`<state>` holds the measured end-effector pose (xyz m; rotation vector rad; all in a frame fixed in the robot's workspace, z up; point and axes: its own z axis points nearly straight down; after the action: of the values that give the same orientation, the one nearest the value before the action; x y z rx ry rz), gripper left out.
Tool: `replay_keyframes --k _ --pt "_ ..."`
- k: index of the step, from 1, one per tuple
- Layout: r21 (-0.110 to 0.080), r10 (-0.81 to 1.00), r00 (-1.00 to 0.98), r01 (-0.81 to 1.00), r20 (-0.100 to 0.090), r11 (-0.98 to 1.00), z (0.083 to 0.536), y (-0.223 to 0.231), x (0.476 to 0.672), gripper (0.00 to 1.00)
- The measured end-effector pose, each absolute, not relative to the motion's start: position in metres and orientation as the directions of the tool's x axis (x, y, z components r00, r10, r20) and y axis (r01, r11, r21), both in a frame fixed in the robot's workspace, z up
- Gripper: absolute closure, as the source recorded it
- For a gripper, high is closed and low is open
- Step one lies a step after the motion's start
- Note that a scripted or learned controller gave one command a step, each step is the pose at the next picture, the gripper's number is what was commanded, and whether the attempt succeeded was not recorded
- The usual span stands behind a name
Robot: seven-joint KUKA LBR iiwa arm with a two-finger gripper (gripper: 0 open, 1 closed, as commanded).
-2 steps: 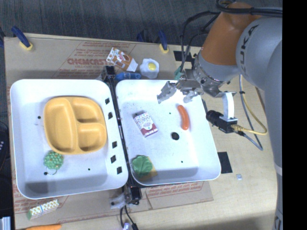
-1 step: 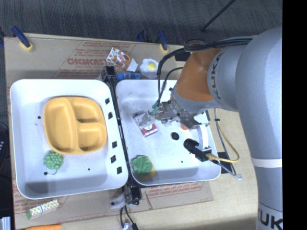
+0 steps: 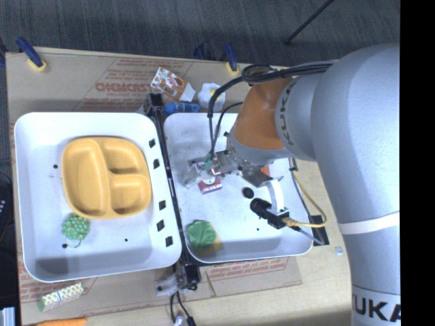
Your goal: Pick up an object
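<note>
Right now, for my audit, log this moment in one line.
tool: low in right white bin | at small red block | grasp unconfirmed | green leafy toy: untouched

I see arm (image 3: 326, 121) over right bin (image 3: 292, 246) | gripper (image 3: 212, 168) low by small red object (image 3: 210, 185) | green object (image 3: 201, 235) near front wall | yellow divided tray (image 3: 105, 175) in left bin (image 3: 34, 202)

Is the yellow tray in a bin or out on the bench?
In. The yellow divided tray lies flat inside the left white bin, with the bin's white floor showing all around it.
</note>
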<state>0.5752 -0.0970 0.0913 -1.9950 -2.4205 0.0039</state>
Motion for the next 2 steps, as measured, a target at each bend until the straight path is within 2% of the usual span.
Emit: replay_keyframes --k 1,2 --pt "-0.007 0.981 -0.196 0.981 0.002 0.196 0.101 -0.097 0.575 1.00" --pt "-0.002 0.797 -0.604 0.797 0.001 0.604 0.192 -0.060 0.533 1.00"
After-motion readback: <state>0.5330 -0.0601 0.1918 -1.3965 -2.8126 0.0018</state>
